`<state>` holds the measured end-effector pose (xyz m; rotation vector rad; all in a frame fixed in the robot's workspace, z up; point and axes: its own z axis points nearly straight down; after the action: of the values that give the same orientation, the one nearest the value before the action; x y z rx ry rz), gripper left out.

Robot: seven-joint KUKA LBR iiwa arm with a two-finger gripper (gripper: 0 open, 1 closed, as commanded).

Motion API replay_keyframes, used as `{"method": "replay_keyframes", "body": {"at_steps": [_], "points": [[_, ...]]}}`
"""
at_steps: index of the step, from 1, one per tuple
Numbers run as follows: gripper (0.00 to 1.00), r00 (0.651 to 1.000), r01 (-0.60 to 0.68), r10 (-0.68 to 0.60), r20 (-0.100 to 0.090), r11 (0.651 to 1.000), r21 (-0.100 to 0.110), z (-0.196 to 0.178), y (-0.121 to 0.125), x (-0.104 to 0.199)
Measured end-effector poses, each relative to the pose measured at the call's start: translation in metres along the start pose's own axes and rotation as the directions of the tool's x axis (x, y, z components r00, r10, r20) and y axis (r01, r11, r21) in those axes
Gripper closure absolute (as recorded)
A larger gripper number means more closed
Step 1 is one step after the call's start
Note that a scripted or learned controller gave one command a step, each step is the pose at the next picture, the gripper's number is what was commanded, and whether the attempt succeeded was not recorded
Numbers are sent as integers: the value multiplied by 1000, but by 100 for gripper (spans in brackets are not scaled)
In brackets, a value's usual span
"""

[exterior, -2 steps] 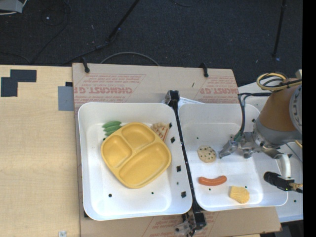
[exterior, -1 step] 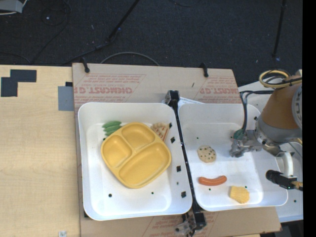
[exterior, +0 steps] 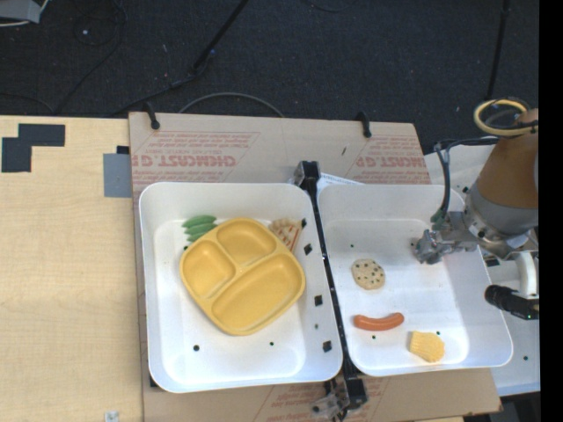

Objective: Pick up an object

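Observation:
The right bin (exterior: 475, 345) holds a round chocolate-chip cookie (exterior: 368, 273), a red-orange sausage (exterior: 379, 321) and a yellow wedge-shaped piece (exterior: 427, 346). My gripper (exterior: 430, 246) hangs low over the right bin's far right part, to the right of the cookie and a little farther back. It is apart from all three items and I see nothing in it. The grey arm with its orange band (exterior: 510, 170) reaches in from the right edge.
The left bin (exterior: 167, 341) holds a yellow divided plate (exterior: 242, 275), a green leafy piece (exterior: 199, 226) at the plate's back left and a tan waffle-like piece (exterior: 286, 231) at its back right. A black divider (exterior: 324, 275) separates the bins. Cardboard lies under both.

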<state>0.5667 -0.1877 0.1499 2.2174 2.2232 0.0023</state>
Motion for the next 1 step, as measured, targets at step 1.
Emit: {"method": "replay_keyframes", "body": {"at_steps": [1], "points": [[100,1000,0,0,1,1000,-1,-53,1,-1]]}}
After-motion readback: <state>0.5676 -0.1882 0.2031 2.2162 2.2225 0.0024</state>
